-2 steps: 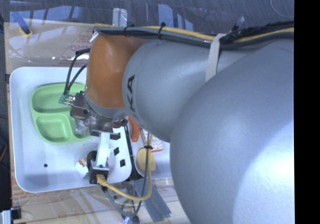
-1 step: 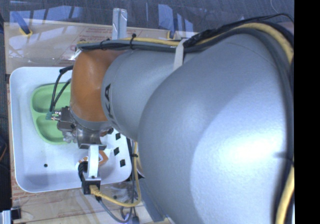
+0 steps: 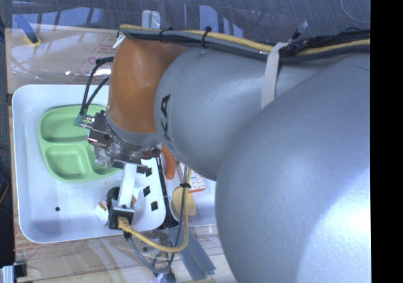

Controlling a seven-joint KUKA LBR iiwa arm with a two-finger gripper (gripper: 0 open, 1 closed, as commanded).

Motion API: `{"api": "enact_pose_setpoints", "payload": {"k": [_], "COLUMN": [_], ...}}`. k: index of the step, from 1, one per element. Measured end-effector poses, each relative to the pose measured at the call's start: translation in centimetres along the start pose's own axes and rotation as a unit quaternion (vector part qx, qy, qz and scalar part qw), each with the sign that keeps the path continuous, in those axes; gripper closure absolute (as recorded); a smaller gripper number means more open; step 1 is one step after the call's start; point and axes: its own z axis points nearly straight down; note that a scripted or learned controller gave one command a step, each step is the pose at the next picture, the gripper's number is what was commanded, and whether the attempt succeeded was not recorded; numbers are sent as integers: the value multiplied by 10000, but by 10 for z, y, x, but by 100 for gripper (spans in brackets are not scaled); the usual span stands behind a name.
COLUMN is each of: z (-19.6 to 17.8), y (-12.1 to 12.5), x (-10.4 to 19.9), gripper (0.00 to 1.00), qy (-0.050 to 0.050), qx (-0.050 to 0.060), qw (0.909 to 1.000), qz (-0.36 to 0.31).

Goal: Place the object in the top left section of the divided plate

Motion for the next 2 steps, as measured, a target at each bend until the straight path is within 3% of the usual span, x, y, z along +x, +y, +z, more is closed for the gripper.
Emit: {"api": "enact_pose_setpoints", "payload": {"k": [1, 2], "z": [0, 1], "y": [0, 1], "x": [0, -5], "gripper": [0, 0], "qy": [-1, -13], "qx": [2, 22], "qw": [10000, 9925], "qz": [-5, -1224]}}
